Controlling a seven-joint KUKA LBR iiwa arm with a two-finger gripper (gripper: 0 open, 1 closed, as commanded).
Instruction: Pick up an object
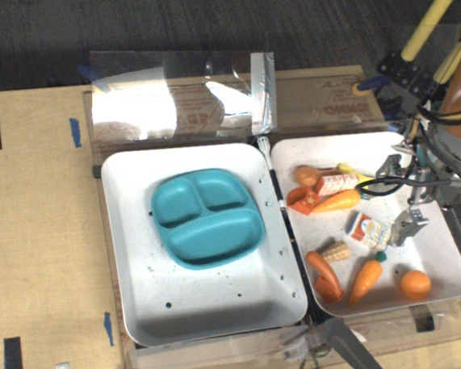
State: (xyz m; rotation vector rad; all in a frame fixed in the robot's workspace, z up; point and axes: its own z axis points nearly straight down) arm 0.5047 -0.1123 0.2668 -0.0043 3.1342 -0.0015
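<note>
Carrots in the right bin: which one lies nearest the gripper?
The lower carrot, slanting beside the orange at the bin's near edge, is closest to the gripper. The other carrot lies farther up the bin, next to the red pepper.

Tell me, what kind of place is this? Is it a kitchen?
Probably not a kitchen. It looks like a robot test bench in a lab: two white bins on a taped-up wooden bench, toy food like a plastic carrot and an orange, and a robot hand reaching in.
</note>
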